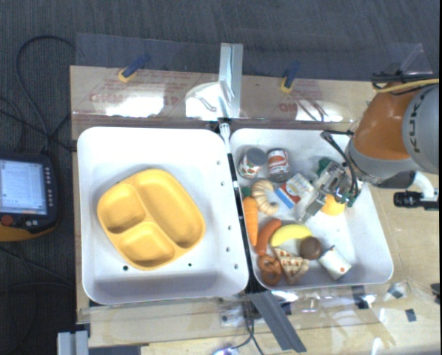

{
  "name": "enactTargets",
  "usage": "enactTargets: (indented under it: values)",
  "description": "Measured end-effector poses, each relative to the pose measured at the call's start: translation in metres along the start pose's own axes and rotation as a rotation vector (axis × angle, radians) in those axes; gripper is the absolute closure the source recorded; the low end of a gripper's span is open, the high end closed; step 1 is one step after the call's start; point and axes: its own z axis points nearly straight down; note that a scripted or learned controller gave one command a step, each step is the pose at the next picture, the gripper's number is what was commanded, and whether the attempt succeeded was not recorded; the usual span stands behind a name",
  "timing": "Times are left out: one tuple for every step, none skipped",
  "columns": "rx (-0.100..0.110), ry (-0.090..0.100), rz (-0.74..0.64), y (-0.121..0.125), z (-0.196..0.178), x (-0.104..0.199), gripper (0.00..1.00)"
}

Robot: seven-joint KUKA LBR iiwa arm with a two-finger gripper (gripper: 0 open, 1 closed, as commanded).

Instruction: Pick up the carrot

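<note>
The carrot (250,214) is a short orange root lying along the left wall of the right bin (369,235), pointing front to back. My gripper (315,198) hangs over the middle of that bin, about a hand's width to the right of the carrot and apart from it. It points down and to the left, just above a small blue and white box (292,191). Nothing of the carrot is covered.
Crowded round the carrot are a pale bread ring (263,194), a red-orange sausage (268,232), a banana (290,234), two cans (278,163), a waffle piece (289,262) and a white cup (336,262). The left bin (95,154) holds a yellow divided plate (150,217).
</note>
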Motion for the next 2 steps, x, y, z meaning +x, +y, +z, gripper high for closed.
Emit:
enactTargets:
  values:
    - [0.002,-0.005,-0.004,0.002,-0.011,-0.001,1.00]
    - [-0.009,-0.009,0.327,-0.062,-0.004,0.069,1.00]
